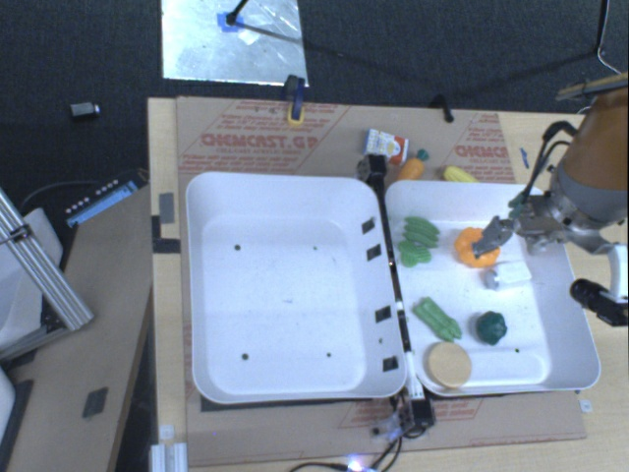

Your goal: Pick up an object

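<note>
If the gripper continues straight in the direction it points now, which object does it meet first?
Most likely the orange object. The gripper points down and left in the right bin, its tip already over that object's right side. Height above it is unclear from this slanted view.

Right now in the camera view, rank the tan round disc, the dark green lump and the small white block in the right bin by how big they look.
1. tan round disc
2. dark green lump
3. small white block, though it looks close to the lump.
</note>
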Motion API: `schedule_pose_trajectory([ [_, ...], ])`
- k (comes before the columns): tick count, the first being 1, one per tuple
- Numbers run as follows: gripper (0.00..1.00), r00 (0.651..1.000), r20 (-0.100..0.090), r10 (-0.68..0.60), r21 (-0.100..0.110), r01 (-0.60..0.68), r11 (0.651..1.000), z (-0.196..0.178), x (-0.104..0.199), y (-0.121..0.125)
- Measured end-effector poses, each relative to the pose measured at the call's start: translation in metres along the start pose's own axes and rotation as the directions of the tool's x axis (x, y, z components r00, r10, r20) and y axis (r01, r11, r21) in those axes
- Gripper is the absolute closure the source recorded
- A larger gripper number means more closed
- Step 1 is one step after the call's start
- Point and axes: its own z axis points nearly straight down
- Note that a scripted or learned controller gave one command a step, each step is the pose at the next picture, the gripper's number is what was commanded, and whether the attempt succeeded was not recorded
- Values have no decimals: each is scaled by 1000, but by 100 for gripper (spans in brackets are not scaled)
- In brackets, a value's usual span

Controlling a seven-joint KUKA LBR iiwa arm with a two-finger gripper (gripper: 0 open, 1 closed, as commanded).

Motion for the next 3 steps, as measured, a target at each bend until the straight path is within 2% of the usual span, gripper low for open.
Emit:
schedule_pose_trajectory([
  [1,0,1000,-2,-4,4,4,1000,130,31,32],
  [2,0,1000,-1,6,5,-6,1000,124,-16,-24],
  [3,0,999,-31,-9,10,9,1000,124,-50,42],
])
